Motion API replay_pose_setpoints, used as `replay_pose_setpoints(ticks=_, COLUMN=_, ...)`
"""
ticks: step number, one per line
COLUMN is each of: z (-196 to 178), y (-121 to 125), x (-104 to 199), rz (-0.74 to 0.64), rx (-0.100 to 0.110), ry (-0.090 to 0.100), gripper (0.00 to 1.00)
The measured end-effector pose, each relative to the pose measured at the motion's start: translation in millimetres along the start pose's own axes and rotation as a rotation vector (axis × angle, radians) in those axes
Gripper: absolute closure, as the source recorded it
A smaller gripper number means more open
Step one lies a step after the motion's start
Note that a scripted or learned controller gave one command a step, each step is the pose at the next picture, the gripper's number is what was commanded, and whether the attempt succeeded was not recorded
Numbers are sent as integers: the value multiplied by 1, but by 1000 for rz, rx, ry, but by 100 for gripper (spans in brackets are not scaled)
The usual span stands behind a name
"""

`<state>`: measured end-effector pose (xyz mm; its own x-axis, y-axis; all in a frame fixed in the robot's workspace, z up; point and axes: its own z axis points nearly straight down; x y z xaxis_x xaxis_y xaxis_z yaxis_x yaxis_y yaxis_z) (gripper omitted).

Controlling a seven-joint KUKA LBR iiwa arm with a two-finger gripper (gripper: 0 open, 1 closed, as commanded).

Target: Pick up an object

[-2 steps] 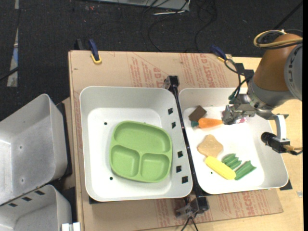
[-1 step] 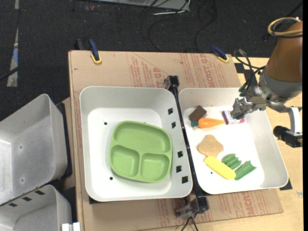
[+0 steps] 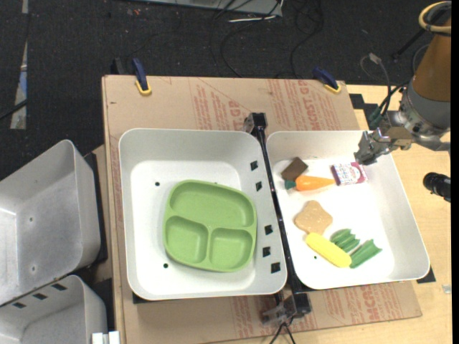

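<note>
Fingers of my gripper, open or shut I cannot tell, hang just beside the small pink-and-white box, which lies down-left, its long side sideways.

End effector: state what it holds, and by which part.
Cannot be told. The end effector sits over the right bin's far edge, near the small pink carton.

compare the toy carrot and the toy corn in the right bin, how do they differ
The carrot is orange with a green tip; the corn is yellow. The carrot lies almost level across the view in the far half of the right bin; the corn lies on a diagonal in the near half, against the green beans. Both are small, elongated play foods lying flat.
</note>
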<state>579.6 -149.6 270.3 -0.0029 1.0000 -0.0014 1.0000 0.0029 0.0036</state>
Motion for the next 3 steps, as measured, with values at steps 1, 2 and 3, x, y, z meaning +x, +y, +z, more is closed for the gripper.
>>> replay_pose_setpoints(ticks=1, z=7, y=-19, x=46, rz=-2, rx=6, ry=2, gripper=100)
replay_pose_setpoints(ticks=2, z=8, y=-23, x=88, rz=-2, rx=5, ry=1, gripper=100)
replay_pose_setpoints(ticks=3, z=19, y=-28, x=132, rz=-3, rx=5, ry=2, gripper=100)
